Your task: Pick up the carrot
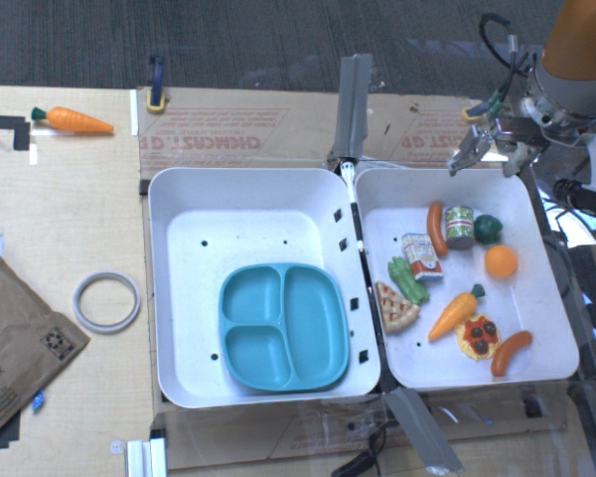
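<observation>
The gripper (489,157) hangs above the far rim of the right bin (546,361), near its far right corner, with its two fingers (464,160) spread apart and nothing between them. Above it rise the grey wrist and the orange band (579,23) of the arm, with dark cables looped at the side.

In the right bin, nearest the gripper, a red sausage (435,229) lies lengthwise beside a small green-labelled can (460,226), and a dark green vegetable (489,229) sits just right of the can. An orange ball (500,261) lies below these. Left of it are a small red-and-white packet (420,253) and a green pea pod (408,279), with a pizza slice (395,307) toward the near left.

The carrot (454,314) lies in the near half of the right bin, tilted, its green top pointing toward the far right and its tip toward the near left, well apart from the gripper. Just beside its thick end is a small round pizza (477,336), and a second sausage (510,353) lies near the bin's near right corner.

The left bin (179,296) holds a blue three-compartment plate (283,328).

On the surface (60,217) left of the bins lie a second carrot (72,120) at the far edge, a grey ring (106,300) and a brown cardboard box (15,351).
</observation>
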You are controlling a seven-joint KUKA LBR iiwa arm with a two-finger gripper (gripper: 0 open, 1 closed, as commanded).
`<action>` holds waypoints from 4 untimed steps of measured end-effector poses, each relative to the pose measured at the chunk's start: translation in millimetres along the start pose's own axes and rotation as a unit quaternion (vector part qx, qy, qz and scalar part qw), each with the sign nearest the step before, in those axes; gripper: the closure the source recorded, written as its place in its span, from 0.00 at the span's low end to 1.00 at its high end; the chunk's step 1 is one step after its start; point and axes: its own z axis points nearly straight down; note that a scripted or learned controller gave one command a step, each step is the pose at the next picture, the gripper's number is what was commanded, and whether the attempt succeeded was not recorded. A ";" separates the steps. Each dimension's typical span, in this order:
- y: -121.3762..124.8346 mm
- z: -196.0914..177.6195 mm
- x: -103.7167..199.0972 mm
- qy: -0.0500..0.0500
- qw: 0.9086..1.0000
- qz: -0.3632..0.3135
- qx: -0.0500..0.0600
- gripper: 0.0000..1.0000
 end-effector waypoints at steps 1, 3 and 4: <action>-9.7 131.5 -67.1 0.000 1.000 -0.002 0.000 0.00; -82.9 165.4 -64.5 0.000 0.999 0.041 0.000 0.00; -91.9 158.8 -47.7 0.001 0.997 0.078 0.000 0.00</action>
